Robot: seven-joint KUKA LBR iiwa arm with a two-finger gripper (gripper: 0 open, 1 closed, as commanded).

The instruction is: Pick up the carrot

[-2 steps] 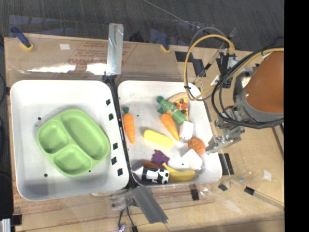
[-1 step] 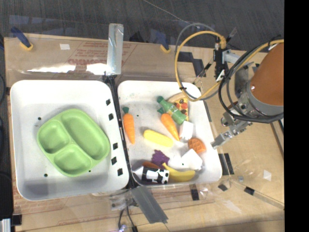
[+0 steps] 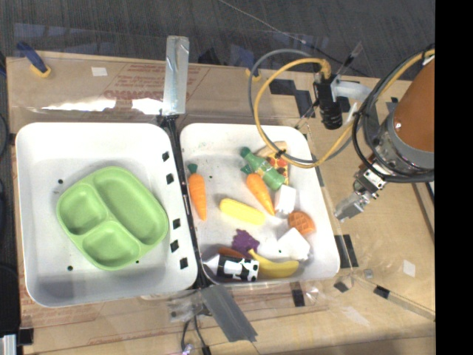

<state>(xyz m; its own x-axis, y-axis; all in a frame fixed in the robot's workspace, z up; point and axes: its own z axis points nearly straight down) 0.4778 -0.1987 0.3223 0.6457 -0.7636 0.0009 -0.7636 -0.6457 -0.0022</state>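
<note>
Two orange toy carrots lie in the right bin (image 3: 314,161). One carrot (image 3: 197,197) lies along the bin's left wall, its green top pointing to the back. The other carrot (image 3: 259,191) lies slantwise near the middle, with its green top against a green toy (image 3: 255,160). My gripper (image 3: 349,208) hangs outside the right bin, just past its right wall, over the bench and well apart from both carrots. Nothing shows in it.
The right bin also holds a yellow piece (image 3: 242,212), purple grapes (image 3: 245,240), a banana (image 3: 278,268), a black-and-white cow (image 3: 236,268), white pieces (image 3: 290,244) and an orange-red piece (image 3: 301,222). A green divided plate (image 3: 111,215) lies in the left bin (image 3: 44,146). Cables (image 3: 288,65) loop behind.
</note>
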